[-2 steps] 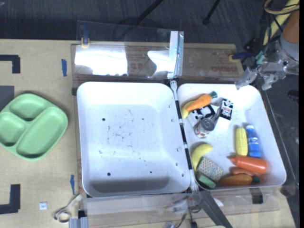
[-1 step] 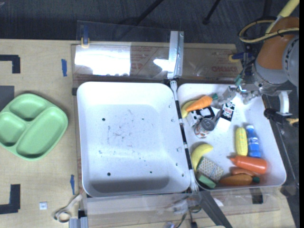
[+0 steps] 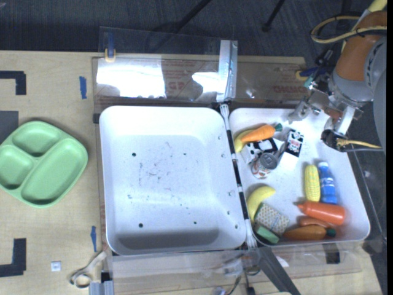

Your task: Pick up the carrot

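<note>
camera view – carrot (image 3: 258,133), no legible txt

A small orange carrot (image 3: 258,133) with a green stub at its right end lies in the right-hand white bin (image 3: 359,223), near that bin's upper left corner. It rests roughly level, tilted slightly up toward the right, lying on top of a yellow banana (image 3: 239,139) and just above a black-and-white item (image 3: 264,146).
</note>
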Tool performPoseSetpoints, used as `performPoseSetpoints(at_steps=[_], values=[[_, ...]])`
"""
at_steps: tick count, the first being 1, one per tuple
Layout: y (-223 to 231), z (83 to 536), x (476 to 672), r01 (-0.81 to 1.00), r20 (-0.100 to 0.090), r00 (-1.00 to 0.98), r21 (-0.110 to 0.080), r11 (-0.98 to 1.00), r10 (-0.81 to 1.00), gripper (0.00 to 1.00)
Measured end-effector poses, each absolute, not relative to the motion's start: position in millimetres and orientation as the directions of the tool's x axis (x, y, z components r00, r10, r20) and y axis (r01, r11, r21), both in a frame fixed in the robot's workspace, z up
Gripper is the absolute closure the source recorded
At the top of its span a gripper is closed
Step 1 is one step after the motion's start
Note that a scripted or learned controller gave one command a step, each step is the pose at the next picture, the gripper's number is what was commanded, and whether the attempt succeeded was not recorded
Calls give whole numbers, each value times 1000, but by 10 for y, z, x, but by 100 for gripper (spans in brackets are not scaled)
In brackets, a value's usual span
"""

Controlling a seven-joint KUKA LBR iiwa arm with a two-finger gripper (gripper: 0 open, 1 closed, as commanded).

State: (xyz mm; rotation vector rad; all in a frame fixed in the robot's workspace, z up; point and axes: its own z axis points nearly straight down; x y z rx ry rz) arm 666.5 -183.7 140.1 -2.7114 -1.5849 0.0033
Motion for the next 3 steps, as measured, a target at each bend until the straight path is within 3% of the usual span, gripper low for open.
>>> performPoseSetpoints(at_steps=[1, 2, 3], values=[[-1367, 1263, 6292, 884, 0, 467, -4, -467, 884, 0], [-2011, 1430, 6604, 895, -1, 445, -2, -445, 895, 0], [-2008, 1429, 6605, 895, -1, 445, -2, -445, 896, 0]])
